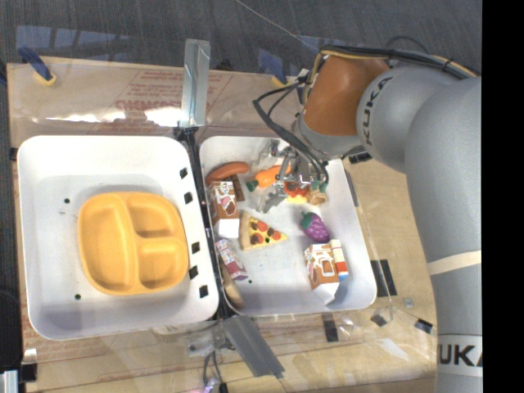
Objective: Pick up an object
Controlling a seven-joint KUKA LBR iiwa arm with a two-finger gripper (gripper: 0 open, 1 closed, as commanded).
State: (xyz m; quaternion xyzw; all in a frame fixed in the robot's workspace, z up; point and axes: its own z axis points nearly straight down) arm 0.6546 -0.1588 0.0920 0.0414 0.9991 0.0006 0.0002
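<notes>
My claw (293,178) is down in the far part of the right bin (360,244), right over a toy carrot (266,176) and a small cluster of red and orange toy food (309,191). I cannot tell whether it is spread or closed, or whether it has anything. Just left of the carrot lies a brown sausage (227,170), with a small printed carton (224,200) nearer than that. Toward the bin's middle sits a pizza slice (262,233), and right of it a purple bunch of grapes (315,225). Nearer still, a red and white carton (325,265) stands by the right wall, and a wrapped packet (231,260) lies along the left wall. The left bin (49,170) holds a yellow divided tray (131,241). Both bins rest on a surface (98,88) covered in clear plastic sheet.
</notes>
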